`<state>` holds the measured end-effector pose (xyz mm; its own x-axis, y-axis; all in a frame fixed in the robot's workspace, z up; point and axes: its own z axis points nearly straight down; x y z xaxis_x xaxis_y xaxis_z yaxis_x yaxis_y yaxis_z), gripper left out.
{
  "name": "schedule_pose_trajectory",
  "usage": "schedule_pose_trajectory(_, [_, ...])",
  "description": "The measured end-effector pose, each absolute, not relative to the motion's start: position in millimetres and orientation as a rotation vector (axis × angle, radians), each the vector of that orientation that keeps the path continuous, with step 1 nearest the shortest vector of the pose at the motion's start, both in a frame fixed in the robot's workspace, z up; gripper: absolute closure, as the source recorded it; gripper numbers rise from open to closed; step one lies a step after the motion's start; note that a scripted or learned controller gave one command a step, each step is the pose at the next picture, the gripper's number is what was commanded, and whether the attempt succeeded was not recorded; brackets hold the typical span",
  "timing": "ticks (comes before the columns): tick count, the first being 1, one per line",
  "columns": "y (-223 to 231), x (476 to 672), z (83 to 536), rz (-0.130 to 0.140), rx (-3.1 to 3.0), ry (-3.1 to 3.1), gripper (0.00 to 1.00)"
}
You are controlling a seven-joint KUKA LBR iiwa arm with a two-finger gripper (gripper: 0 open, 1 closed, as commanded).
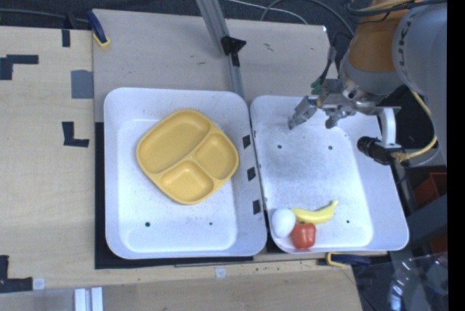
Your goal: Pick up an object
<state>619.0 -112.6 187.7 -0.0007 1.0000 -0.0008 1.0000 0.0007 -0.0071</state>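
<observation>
My two-finger gripper [314,118] hangs spread and bare over the right white bin [378,179], upper part. At that bin's lower edge lie three things: one yellow banana [317,213], one white egg-shaped ball [282,221], one red pepper [304,235]. One yellow three-compartment plastic plate [187,155] fills the left white bin [123,157].

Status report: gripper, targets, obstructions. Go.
Gripper open, holding nothing, over right bin's far end. Banana, egg, tomato clustered at near edge. Path clear.

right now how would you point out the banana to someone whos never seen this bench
Look at the right-hand white bin, then at its near left corner, where three small things cluster. The banana is the curved yellow one on the right, lying above the red item and beside the white ball.
</observation>
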Motion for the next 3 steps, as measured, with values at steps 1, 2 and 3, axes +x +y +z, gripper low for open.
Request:
schedule_pose_trajectory(1, [-110.4, 619.4, 143.5, 0.008, -2.216, -2.221, 0.0])
schedule_pose_trajectory(2, [-109.6, 617.6, 89.0, 0.009, -2.216, -2.22, 0.0])
schedule_pose_trajectory(3, [-108.7, 619.1, 102.3, 0.003, -2.216, -2.224, 1.0])
